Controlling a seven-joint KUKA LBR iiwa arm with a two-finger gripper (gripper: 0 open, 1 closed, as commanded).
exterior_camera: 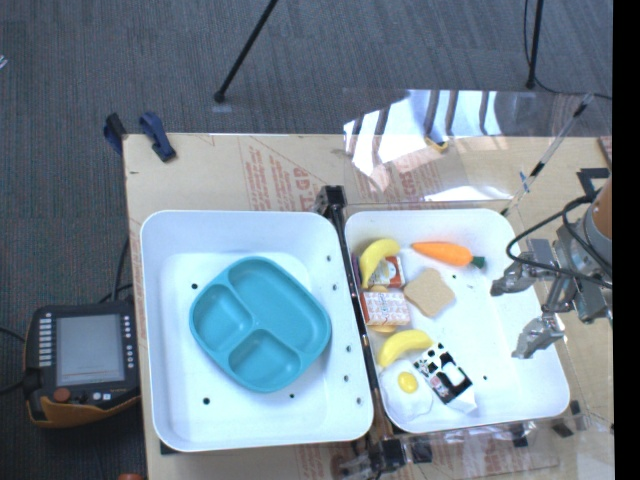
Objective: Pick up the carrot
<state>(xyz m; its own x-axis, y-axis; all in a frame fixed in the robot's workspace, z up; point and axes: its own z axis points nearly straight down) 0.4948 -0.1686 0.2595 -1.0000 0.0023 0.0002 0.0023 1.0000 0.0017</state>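
The orange carrot (443, 253) with a green stub lies near the back of the right bin (520, 398), pointing left. My gripper (520, 314) hovers over the right side of that bin, to the right of and nearer than the carrot, apart from it. Its two fingers (506, 284) are spread open with nothing between them.
The right bin also holds two bananas (377, 256) (403, 346), a bread slice (430, 292), a snack packet (385, 305), a fried egg (408, 381) and a milk carton (447, 378). A blue divided plate (260, 323) lies in the left bin (160, 268).
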